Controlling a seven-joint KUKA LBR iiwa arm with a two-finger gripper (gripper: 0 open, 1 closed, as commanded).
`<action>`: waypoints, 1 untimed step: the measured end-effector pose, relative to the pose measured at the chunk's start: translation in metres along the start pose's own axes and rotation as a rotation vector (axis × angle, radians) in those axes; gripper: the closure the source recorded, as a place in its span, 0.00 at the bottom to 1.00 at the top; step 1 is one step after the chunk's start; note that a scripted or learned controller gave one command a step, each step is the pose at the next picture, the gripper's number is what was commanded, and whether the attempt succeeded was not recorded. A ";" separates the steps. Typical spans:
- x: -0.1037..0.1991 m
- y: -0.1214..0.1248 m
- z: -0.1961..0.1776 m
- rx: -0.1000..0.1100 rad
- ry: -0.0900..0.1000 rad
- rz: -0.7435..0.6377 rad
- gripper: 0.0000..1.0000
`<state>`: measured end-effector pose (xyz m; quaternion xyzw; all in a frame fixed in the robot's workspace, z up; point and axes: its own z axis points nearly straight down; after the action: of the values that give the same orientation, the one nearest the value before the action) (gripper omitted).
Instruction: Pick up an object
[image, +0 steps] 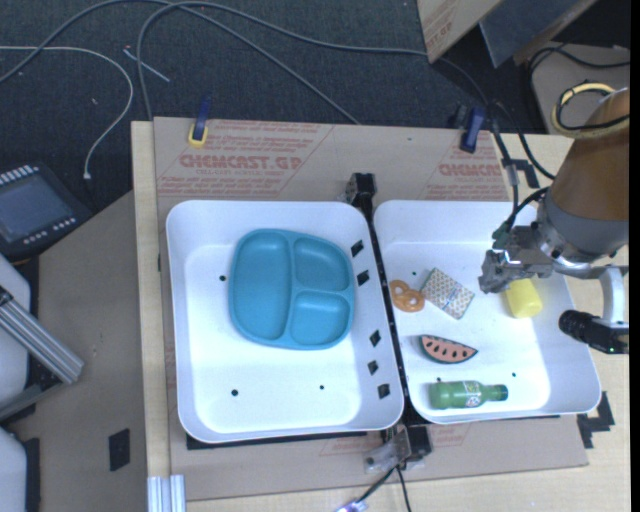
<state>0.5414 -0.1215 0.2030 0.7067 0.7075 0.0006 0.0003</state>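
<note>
the hand hangs over the right bin, the yellow block sits just beside it, and i cannot tell its grip.

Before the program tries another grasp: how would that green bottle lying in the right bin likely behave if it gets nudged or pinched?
The green bottle lies on its side on the smooth floor of the right bin, so a nudge would probably roll it. Its rounded body looks rigid and may slip from a pinch. It looks like a small toy, so probably light.
</note>
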 end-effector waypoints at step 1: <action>0.050 0.017 0.005 0.000 0.001 -0.004 1.00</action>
<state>0.5584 -0.0715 0.1979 0.7052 0.7090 0.0011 -0.0001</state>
